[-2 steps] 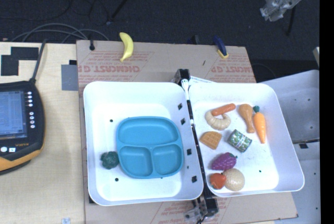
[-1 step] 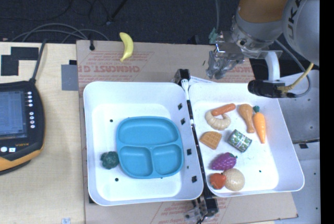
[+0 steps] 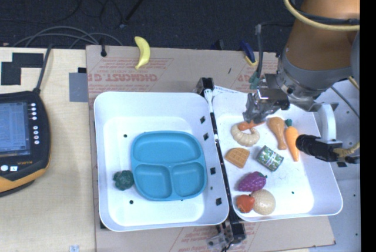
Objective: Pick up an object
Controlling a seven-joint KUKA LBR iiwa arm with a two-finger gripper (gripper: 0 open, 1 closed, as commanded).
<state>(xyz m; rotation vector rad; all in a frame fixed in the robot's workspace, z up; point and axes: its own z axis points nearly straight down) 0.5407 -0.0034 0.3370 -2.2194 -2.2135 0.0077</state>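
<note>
My gripper (image 3: 254, 116) hangs low over the upper left part of the right bin (image 3: 317, 198). Right below its tip lies a small orange-red piece (image 3: 244, 126), resting against a cream ring-shaped toy (image 3: 246, 137). Whether the gripper touches either of them I cannot tell. To its right lie a tan-orange gourd-like toy (image 3: 277, 128) and a carrot (image 3: 291, 143). In front of them are a brown bread wedge (image 3: 238, 157), a green can (image 3: 270, 157), purple grapes (image 3: 251, 181), a red fruit (image 3: 245, 203) and a cream egg shape (image 3: 264, 202).
The left bin (image 3: 108, 127) holds a blue divided plate (image 3: 169, 164) and a green broccoli piece (image 3: 123, 180). A yellow banana (image 3: 142, 51) lies on the cardboard behind the bins. A control pendant (image 3: 17, 139) sits at the far left.
</note>
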